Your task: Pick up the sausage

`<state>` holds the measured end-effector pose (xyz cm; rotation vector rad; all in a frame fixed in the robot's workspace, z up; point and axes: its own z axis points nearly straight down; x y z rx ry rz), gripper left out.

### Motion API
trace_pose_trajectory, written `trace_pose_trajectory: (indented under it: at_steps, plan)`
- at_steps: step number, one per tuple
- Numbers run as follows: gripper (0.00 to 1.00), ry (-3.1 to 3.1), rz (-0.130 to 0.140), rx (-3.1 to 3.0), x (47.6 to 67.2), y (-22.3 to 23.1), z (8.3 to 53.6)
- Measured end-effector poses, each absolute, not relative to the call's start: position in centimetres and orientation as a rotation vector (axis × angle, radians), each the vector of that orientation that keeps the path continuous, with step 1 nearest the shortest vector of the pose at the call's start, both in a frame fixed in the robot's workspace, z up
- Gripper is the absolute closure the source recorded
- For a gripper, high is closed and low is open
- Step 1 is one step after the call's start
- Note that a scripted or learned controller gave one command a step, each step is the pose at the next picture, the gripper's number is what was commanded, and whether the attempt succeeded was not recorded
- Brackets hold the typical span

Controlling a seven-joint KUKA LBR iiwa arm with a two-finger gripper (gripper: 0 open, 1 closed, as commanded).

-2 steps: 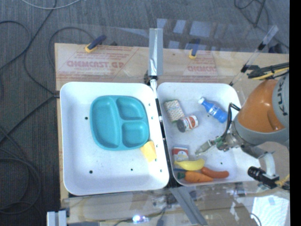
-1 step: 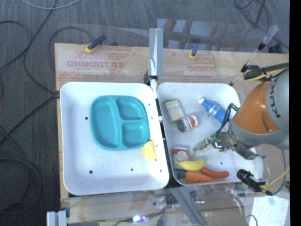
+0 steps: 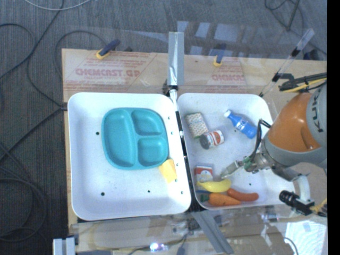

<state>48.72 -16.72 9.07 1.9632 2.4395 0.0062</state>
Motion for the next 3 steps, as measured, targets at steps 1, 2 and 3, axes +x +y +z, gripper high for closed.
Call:
trace_pose_trajectory:
  at_steps: [1,2,3]
  plan:
    - [0.0,1.978,0.018,2.423,49.02,-17.04,9.07]
    - [0.0,2.295,0.006,2.133,48.7,-18.01,9.06]
    - [0.0,2.295,0.006,2.132,48.71,-18.02,9.06]
